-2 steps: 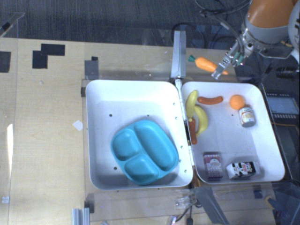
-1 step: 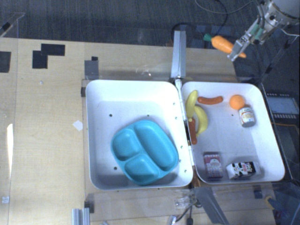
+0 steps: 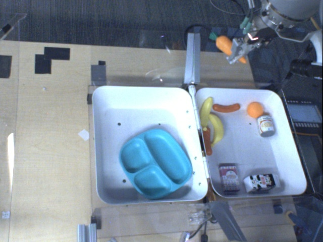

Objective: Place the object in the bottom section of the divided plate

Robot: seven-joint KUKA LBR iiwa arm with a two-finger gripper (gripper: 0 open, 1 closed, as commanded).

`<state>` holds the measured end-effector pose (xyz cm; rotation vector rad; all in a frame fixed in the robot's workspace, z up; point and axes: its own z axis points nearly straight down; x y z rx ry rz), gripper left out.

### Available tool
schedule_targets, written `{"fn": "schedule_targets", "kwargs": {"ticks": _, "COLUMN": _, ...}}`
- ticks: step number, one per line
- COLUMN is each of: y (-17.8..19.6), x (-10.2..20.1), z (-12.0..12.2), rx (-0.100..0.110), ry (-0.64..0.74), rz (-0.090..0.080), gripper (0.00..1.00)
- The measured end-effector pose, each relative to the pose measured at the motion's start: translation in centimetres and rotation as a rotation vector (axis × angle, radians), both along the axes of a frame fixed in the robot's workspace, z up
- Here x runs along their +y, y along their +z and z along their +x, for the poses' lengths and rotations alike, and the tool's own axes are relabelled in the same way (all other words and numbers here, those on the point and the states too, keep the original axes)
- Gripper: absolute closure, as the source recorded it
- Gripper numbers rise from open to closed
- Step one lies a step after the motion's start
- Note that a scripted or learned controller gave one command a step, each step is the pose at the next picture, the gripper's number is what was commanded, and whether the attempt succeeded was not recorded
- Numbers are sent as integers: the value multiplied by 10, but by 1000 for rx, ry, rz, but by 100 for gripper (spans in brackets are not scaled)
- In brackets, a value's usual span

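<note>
A blue divided plate [image 3: 156, 163] lies in the left white bin [image 3: 108, 135], toward its front; its bottom section [image 3: 151, 181] holds nothing. My gripper [image 3: 236, 50] hangs high above the bench, behind the back edge of the right bin [image 3: 290, 150]. It is shut on an orange toy carrot [image 3: 224, 44] with a green tip. The carrot sticks out to the left of the fingers, and a bit of orange shows on their right side too.
In the right bin lie a yellow banana [image 3: 212, 121], a sausage [image 3: 226, 107], an orange [image 3: 255, 109], a small jar [image 3: 266, 125], a dark box [image 3: 229, 178] and a black-and-white carton [image 3: 260, 182]. A metal divider post [image 3: 191, 59] stands behind the bins.
</note>
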<state>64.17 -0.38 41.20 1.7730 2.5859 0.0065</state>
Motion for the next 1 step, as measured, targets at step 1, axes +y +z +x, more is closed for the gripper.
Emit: {"fn": "schedule_targets", "kwargs": {"ticks": 1, "y": -179, "x": 10, "z": 13, "rx": 4, "ry": -143, "rz": 1, "gripper": 100}}
